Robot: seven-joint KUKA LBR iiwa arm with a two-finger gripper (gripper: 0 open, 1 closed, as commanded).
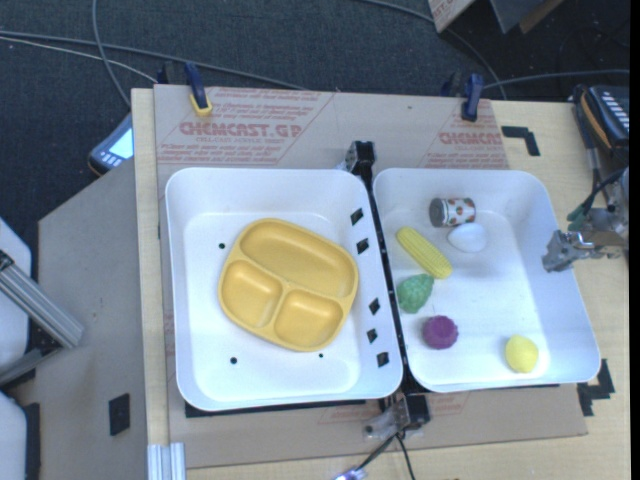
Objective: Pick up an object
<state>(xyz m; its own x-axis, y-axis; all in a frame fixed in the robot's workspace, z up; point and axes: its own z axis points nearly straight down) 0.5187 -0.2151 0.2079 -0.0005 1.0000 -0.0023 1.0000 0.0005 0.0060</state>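
The right bin (540, 298) holds a small can lying on its side (452, 210), a white egg-like piece (467, 237), a yellow corn cob (423, 251), a green lumpy item (415, 291), a purple round item (440, 331) and a yellow lemon (521, 353). The left bin (190, 268) carries a yellow divided plate (288, 283). My gripper (562, 253) sits at the right bin's right rim, apart from all the objects, with nothing visible in it.
Black clips (372, 303) run along the seam between the two bins. Clamps (198, 93) hold the cardboard sheet at the bench's back edge. Cables cross the dark floor behind. Open bin floor lies between the lemon and my gripper.
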